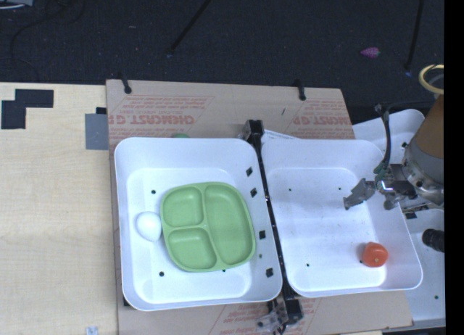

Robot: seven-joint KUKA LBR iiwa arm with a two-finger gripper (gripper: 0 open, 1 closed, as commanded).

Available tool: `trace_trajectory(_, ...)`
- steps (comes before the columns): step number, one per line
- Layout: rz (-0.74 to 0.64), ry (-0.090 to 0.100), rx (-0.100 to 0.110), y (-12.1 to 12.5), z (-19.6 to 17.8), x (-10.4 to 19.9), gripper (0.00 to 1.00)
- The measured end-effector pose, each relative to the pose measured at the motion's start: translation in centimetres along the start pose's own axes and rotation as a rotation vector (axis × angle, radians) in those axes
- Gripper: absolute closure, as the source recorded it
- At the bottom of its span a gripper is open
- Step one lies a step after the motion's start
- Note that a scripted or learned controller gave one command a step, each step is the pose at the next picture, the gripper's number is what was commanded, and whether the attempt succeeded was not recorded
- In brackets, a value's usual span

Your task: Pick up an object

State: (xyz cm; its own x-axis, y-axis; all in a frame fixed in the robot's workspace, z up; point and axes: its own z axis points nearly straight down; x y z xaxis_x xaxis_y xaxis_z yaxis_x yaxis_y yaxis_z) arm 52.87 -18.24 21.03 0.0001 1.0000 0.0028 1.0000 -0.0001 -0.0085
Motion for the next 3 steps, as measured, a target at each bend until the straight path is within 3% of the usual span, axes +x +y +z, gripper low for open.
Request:
trace_trajectory(2, 0.0, 0.0, -0.001, 0.0, 10.2, -0.4, 0.0)
trace_trajectory(3, 0.004, -0.001, -0.003, 0.0, 8.9, -0.5, 1.0)
